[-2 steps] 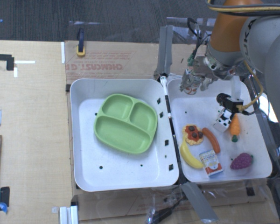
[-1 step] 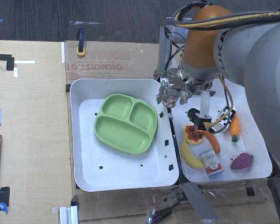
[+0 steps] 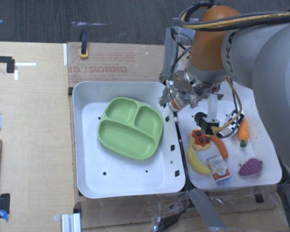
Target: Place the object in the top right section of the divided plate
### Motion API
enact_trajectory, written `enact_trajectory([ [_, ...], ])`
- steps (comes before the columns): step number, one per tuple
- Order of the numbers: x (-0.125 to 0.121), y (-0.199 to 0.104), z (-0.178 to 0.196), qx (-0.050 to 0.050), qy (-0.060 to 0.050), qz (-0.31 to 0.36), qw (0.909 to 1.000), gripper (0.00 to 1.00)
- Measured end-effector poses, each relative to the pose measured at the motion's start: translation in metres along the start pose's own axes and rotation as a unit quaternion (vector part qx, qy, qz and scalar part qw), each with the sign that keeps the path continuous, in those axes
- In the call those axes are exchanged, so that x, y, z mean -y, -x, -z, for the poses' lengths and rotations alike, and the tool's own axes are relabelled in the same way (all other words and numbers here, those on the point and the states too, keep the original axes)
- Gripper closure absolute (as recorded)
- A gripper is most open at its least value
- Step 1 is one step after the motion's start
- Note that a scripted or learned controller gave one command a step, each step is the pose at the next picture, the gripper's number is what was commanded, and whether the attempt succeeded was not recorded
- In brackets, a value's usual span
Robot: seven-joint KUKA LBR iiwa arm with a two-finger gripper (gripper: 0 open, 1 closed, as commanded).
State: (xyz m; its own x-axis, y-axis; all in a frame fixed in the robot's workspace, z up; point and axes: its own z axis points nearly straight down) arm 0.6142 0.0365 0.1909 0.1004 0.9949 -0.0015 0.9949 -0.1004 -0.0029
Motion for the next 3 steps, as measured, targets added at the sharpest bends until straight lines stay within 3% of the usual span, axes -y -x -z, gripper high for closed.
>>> enact_trajectory([
  [1, -0.002, 0.005, 0.011, 0.004, 0.002, -0.003, 1.0000, 1.00],
  [2, 0.014, -0.048, 0.000, 0.000, 0.000, 0.062, 0.9981, 1.00],
  [3, 0.014, -0.048, 0.000, 0.000, 0.000, 0.062, 0.9981, 0.00],
])
